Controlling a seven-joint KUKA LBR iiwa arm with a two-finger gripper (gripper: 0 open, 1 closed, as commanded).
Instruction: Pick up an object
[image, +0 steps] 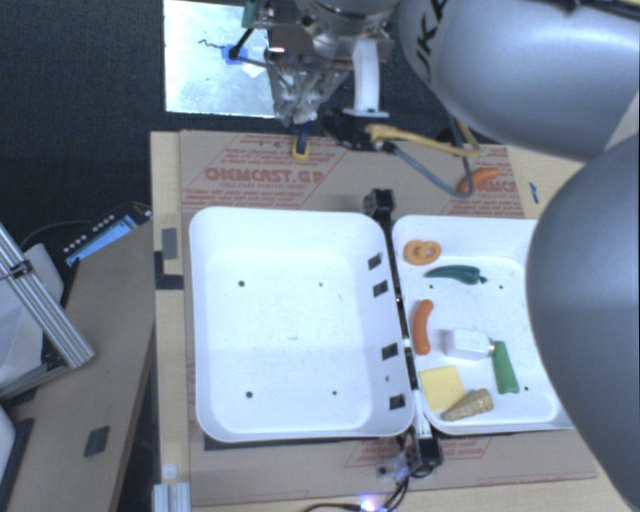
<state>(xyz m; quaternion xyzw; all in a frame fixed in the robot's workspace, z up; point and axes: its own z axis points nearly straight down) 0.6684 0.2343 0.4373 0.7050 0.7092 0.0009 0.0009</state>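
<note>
Toys crowd the right bin (540, 415), all loose for picking. We take the sausage (423, 327), just right of the divider (397, 300), as the likeliest target: it lies clear of its neighbours, long axis running along the divider, one end toward the pretzel (423, 251). Our end effector (298, 110) hangs far beyond the bins; we cannot tell its state.
</note>
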